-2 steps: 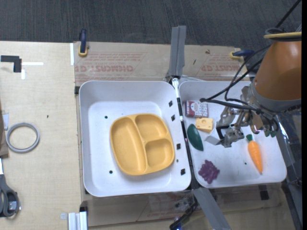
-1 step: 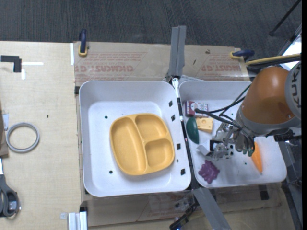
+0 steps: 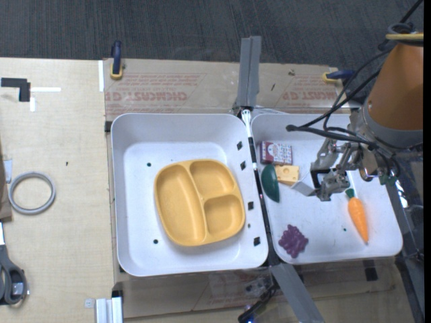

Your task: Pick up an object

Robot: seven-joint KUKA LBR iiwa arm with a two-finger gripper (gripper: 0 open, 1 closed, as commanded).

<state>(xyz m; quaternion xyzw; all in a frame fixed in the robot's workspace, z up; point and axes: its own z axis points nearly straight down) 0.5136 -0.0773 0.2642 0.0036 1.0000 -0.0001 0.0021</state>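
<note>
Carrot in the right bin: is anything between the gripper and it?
Nothing visible stands in the way. The carrot lies on bare bin floor just right of and below the gripper, with open white floor between them. The cheese wedge and green piece lie on the gripper's other side.

I see a yellow plate [image 3: 200,202] in a white bin [image 3: 128,200]. Beside it: orange carrot [image 3: 357,219], purple grapes [image 3: 293,240], green vegetable [image 3: 270,184].

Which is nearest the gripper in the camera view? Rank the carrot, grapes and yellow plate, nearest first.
From the gripper:
1. Carrot, just right of it and a little nearer the camera, same bin.
2. Grapes, toward the right bin's near-left corner.
3. Yellow plate, in the left bin.
</note>
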